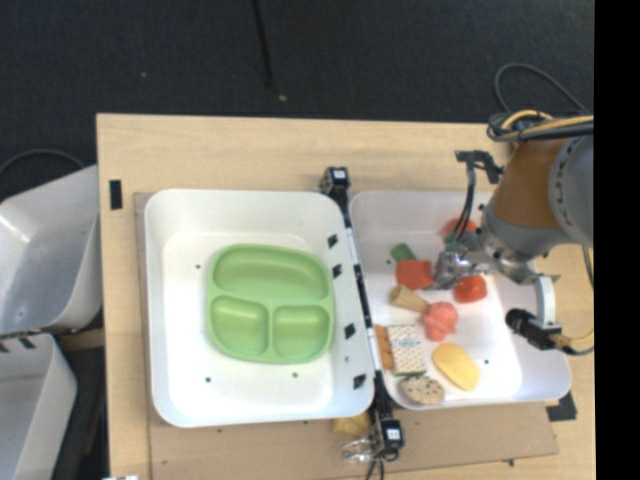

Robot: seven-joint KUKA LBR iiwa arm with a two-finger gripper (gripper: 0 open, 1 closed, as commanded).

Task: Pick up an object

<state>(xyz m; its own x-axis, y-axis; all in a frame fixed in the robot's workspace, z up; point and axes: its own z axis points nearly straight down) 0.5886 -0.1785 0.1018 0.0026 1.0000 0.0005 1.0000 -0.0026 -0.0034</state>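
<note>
The gripper (447, 266) is lowered into the right bin (540, 373), at three o'clock of the red block (413, 274); its state cannot be told, so no pickup is confirmed.

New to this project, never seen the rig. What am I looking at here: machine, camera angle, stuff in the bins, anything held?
One camera looks down at a slant on a wooden bench with two white bins. The grey arm with the orange band enters from the right; its gripper is low over the right bin, among toy foods. The left bin holds a green divided plate. The right bin holds red pieces, a pink piece, a yellow one, a cookie and a cracker. I can't tell whether anything is gripped.
</note>
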